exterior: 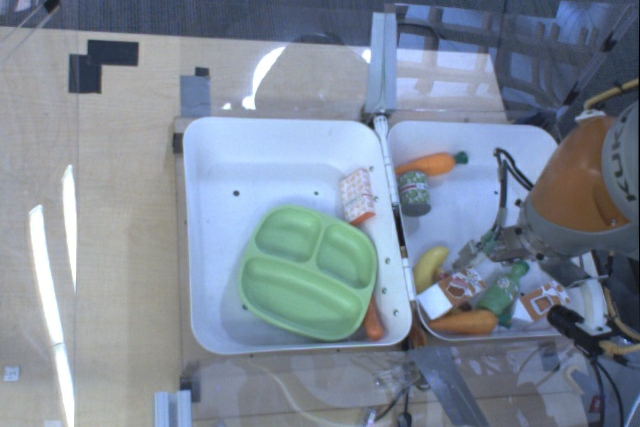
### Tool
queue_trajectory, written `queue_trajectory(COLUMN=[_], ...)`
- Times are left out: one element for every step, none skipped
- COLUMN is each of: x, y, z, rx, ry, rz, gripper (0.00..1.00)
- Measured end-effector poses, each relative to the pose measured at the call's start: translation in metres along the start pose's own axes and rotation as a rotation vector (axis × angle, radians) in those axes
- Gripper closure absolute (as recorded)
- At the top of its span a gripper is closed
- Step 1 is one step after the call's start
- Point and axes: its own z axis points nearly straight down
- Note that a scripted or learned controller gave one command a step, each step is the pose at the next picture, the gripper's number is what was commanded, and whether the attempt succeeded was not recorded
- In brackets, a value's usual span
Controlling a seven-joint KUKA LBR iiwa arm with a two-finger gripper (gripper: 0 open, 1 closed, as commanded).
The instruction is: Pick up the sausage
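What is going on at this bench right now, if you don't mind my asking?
A KUKA arm reaches in from the right over the right bin, its gripper low among the clutter at the near end: a banana, a green bottle and an orange sausage. Nothing is visibly held. A carrot and a small can lie farther back. The left bin holds a green divided plate.

Only "KU" can be read, on the arm's orange band (590,177)
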Motion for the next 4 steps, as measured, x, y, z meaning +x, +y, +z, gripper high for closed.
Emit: queue_trajectory(x=[0.031,0.004,-0.082,-0.083], y=[0.057,0.102,0.082,0.117], z=[-0.012,-0.029,0.011,-0.033], rx=[0.011,0.01,0.006,0.006], ry=[0.016,0.015,0.011,0.013], rz=[-0.081,-0.103,-0.191,-0.269], gripper=[0.0,0.0,0.0,0.0])
